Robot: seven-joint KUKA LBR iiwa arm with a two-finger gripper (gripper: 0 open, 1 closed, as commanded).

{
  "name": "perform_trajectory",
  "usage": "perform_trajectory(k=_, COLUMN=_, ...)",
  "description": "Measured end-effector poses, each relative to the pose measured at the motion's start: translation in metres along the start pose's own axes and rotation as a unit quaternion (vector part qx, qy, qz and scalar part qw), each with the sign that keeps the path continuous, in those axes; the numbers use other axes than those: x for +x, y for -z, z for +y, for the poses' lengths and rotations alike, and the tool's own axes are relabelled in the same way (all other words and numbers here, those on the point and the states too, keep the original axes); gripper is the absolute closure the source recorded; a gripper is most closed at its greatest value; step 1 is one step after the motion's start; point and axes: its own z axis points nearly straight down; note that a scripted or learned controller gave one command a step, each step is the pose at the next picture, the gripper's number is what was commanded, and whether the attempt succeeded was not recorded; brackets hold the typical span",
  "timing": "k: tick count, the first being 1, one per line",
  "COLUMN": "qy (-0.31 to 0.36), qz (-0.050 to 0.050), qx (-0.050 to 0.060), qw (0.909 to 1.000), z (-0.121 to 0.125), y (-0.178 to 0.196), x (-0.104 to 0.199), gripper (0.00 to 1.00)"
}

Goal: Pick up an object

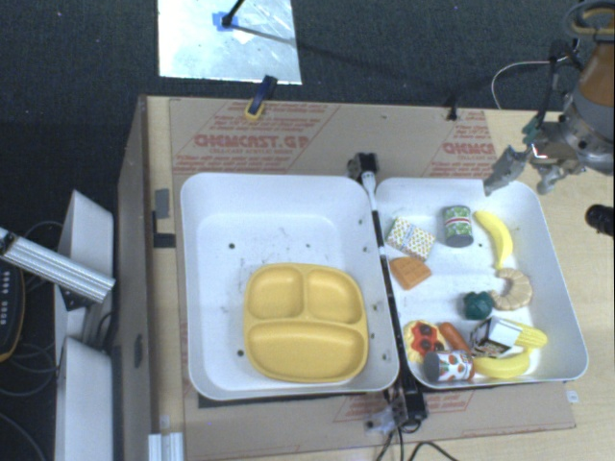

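The open, empty pincer [528, 170] hangs above the right bin's [557, 257] far corner, near the banana [495, 237].

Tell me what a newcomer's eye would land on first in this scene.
The yellow divided plate stands out first, lying alone in the left bin. Next comes the clutter in the right bin: a banana and a small can near the far end, toys piled at the near end. The arm's hand hangs above that bin's far right corner with nothing between its fingers.
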Motion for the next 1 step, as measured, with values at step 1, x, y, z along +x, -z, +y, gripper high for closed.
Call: perform_trajectory(k=1, qy=0.001, qz=0.001, qx=0.001, qw=1.0000, z=0.0014, y=-0.0974, x=0.0229, gripper=0.00)
